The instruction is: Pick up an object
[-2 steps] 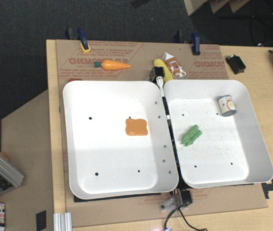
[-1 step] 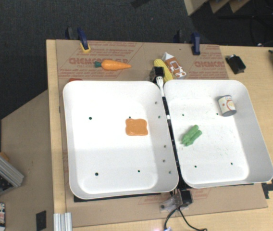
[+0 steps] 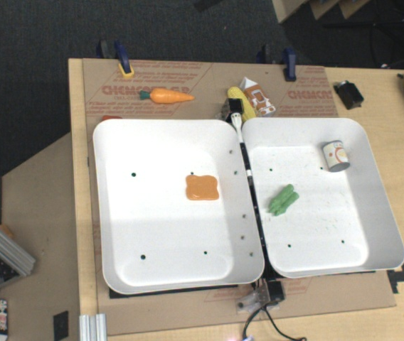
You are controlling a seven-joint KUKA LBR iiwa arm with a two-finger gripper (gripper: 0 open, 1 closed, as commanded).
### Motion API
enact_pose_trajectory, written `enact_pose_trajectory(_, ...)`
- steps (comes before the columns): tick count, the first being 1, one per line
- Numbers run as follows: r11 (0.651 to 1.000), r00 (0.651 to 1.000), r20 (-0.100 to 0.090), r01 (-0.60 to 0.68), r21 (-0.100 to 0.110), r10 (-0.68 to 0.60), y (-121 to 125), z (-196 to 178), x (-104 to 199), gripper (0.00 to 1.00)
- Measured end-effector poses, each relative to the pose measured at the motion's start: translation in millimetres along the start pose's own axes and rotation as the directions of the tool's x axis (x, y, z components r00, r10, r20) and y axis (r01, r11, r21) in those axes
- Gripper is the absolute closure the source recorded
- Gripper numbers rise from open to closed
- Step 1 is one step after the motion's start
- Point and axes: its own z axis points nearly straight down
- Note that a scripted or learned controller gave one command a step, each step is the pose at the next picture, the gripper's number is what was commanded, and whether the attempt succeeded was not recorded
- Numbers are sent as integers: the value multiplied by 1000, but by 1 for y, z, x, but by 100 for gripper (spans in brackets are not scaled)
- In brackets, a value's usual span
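**Pincer's grip cannot be told; three loose objects lie in two bins**

Pincer open or closed: it cannot be told from this overhead view of the surface (image 3: 401,162). Two shallow white bins sit side by side on a sheet of printed cardboard (image 3: 209,84), their inner rims touching along the middle.

The left bin (image 3: 152,226) holds one object, a flat orange piece (image 3: 202,187) lying near its centre, a little towards the right wall. The right bin (image 3: 316,240) holds two. One is a green lumpy piece (image 3: 283,199) on the bin's left half, near the shared rims. The other is a small grey can (image 3: 335,155) with an orange mark on its label, tipped on its side near the far right corner. The two are well apart from each other, and all three lie free on the bin floors, none touching a wall.

More things rest outside the bins on the cardboard's far strip. One toy carrot (image 3: 166,96) lies flat beyond the left bin. One yellow, banana-like item (image 3: 237,95) and one small orange-and-white carton (image 3: 260,101) lie just beside each other above the place where the bins meet. One black block (image 3: 348,94) sits towards the far right corner.

Two blue clamps (image 3: 124,59) grip the cardboard's far edge, one at the left and one (image 3: 289,62) right of centre. One dark cable (image 3: 269,318) trails off the near edge, below the join of the bins.
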Motion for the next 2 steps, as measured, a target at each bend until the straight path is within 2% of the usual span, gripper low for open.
enact_pose_trajectory(1, 1000, 1000, -4, 22, -4, -22, 67, 1, 77, 100)
enact_pose_trajectory(2, 1000, 1000, -1, 3, 1, -3, 8, 0, -1, 100)
